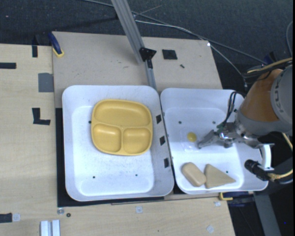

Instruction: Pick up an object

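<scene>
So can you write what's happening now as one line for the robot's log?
fingers: low in right bin, beside small yellow ball | nothing held | left bin: yellow divided plate

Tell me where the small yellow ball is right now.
The small yellow ball lies in the right bin, near its middle, just left of the gripper and above the tan oval piece.
</scene>
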### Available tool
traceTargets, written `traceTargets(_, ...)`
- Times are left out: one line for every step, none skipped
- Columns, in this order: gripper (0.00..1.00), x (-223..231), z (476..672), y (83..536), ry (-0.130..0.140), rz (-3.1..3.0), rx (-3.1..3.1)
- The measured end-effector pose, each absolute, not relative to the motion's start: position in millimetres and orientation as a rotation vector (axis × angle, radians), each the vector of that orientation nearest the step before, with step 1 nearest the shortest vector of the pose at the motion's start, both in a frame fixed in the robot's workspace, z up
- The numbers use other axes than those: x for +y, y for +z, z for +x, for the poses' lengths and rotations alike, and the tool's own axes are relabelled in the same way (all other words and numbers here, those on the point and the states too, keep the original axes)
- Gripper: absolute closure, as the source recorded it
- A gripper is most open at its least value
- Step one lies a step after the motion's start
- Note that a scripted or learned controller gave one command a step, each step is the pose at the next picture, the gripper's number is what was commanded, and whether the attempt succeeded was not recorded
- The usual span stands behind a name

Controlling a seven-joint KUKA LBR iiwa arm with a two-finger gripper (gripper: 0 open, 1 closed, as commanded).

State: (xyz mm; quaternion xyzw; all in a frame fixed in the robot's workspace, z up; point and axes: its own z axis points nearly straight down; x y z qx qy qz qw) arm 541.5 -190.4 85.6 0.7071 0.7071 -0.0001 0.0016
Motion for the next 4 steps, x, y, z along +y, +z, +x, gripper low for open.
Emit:
traceTargets(1.00,-190,544.4,100,0.008,2.214,2.216)
traceTargets(1.00,-198,539.9,157,0.001,2.220,2.219)
traceTargets(1.00,-192,539.3,218,0.003,2.217,2.221)
traceTargets(1.00,-191,540.2,261,0.002,2.217,2.221)
